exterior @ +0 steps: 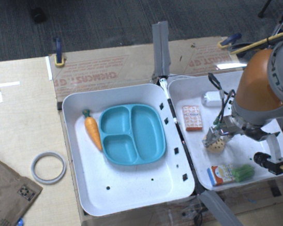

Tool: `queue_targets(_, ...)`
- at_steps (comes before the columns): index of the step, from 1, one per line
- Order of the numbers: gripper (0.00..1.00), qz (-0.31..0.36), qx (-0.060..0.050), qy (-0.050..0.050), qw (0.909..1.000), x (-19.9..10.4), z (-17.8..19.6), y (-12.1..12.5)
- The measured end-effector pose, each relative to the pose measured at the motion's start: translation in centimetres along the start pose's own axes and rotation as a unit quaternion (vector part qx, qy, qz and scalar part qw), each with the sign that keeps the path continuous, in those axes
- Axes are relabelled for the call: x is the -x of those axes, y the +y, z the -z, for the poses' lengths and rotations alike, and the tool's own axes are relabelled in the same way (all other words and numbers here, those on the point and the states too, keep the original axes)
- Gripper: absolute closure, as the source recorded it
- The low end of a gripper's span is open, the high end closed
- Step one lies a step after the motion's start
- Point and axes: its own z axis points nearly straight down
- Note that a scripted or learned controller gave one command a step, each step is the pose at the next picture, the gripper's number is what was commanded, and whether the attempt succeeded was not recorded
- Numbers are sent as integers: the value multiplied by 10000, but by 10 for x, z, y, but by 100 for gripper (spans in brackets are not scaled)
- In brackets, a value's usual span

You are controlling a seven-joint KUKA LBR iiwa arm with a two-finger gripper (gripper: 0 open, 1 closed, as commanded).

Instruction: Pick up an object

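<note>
Nearest the camera, along the near wall of the right bin [203, 182], a small carton [220, 174] is lying with a green vegetable [244, 172] touching its right end, both with their long axes running left to right. Just beyond them, toward the middle of that bin, the tool [213, 140] is hanging over a pale, speckled block [217, 146] that looks like a piece of toy cheese. Its tips are sitting right at the block's upper left edge, but whether they are spread or pinched is too cluttered to tell, and nothing is showing the block actually caught between them.

The arm [259, 93] is reaching in from the right, so the tool is pointing leftward and slightly nearward. My reading is that the block is the target: it is lying directly under and just to the near right of the tips, closer than anything else. A red and white box [192, 117] is standing a little farther back and to the left, apart from the tool, and a white item [212, 98] is lying farther still.

In the left bin [75, 145], a carrot [92, 132] is lying beside a blue divided plate [133, 134], well apart from the tool. A tape ring [48, 167] is resting on the desk [13, 128].
</note>
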Motion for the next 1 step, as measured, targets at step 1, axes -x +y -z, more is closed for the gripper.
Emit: queue_targets(1,100,-389,-6,-11,9992,-15,116,51)
